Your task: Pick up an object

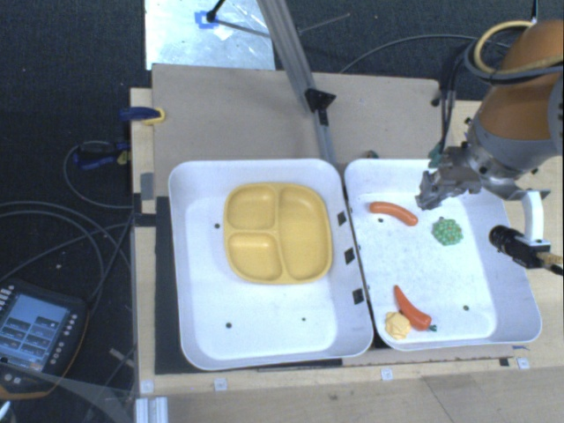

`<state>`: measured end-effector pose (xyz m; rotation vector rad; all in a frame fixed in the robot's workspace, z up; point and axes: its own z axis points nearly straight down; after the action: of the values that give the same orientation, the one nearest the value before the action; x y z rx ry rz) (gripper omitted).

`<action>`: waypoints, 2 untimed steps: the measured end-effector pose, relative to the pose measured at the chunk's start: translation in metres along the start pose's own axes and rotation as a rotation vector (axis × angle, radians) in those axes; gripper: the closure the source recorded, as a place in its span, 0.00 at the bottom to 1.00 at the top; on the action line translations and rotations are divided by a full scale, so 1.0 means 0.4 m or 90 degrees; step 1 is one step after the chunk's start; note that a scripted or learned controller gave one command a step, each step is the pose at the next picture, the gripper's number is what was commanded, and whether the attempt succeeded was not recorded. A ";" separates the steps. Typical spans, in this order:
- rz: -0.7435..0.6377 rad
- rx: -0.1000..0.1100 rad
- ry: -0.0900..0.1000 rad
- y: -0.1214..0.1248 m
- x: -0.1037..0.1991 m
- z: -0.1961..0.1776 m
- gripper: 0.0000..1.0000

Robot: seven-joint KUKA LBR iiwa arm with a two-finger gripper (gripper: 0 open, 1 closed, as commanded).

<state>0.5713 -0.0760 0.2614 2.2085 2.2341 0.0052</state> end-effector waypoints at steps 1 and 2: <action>0.000 0.000 0.000 0.012 0.137 -0.006 1.00; 0.000 0.002 0.000 0.022 0.290 0.038 1.00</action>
<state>0.5787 0.0403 0.2465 2.2102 2.2357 0.0022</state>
